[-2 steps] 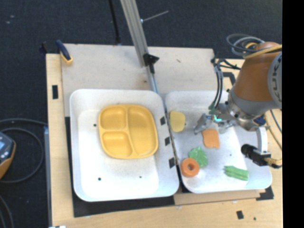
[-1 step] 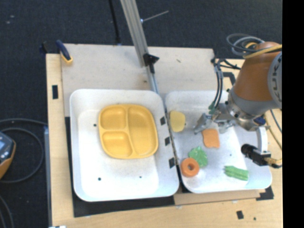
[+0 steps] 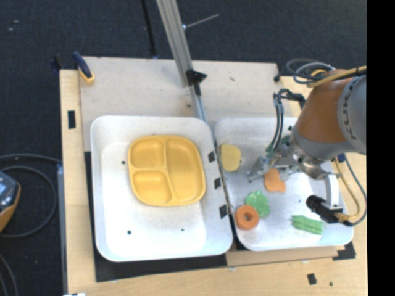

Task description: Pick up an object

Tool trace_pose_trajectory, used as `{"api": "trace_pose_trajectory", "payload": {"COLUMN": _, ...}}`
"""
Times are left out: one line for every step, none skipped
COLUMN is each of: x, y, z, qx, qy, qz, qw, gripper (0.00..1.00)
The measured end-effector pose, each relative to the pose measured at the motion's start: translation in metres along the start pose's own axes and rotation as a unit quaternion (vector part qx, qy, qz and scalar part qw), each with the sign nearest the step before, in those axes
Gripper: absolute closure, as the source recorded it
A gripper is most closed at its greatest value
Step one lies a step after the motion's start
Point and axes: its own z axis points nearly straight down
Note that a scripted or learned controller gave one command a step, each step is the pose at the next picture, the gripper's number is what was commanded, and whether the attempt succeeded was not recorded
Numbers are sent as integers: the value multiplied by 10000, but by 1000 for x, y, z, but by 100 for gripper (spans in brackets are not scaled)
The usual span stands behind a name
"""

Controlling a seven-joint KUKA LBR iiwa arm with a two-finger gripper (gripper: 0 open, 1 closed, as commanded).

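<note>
View: camera view, fixed above the bench and looking down at a slant.
Bench (image 3: 154,91): pale top, carrying two shallow white bins side by side.
Left bin (image 3: 111,233): sits on the 9 o'clock half of the bench.
Yellow plate (image 3: 166,169): has three compartments and lies flat in the left bin, a little toward 12 o'clock from the bin's middle.
Right bin (image 3: 247,131): sits on the 3 o'clock half of the bench, its wall against the left bin's wall.
Metal rail (image 3: 176,36): slants in from 12 o'clock and ends near where the two bins meet.
Arm (image 3: 327,116): grey with an orange band, reaching in from 3 o'clock over the right bin's 2 o'clock part.
Gripper (image 3: 270,168): low over the middle of the right bin. I cannot tell how far open it is, or whether it has hold of anything.
Orange piece (image 3: 275,182): at the gripper's 6 o'clock, right against it. I cannot tell whether it is held or lies on the bin floor.
Pale yellow piece (image 3: 230,157): at the right bin's 9 o'clock, near the wall.
Green leafy piece (image 3: 258,202): at 7 o'clock from the orange piece, close to it.
Orange ring (image 3: 247,217): at the right bin's 7 o'clock, touching the green leafy piece.
Long green piece (image 3: 307,224): at the right bin's 5 o'clock, well apart from the ring.
</note>
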Motion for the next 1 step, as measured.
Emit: {"api": "trace_pose_trajectory", "payload": {"x": -1, "y": 0, "z": 52, "qx": -11, "qy": -4, "qz": 1, "qw": 10000, "gripper": 0}}
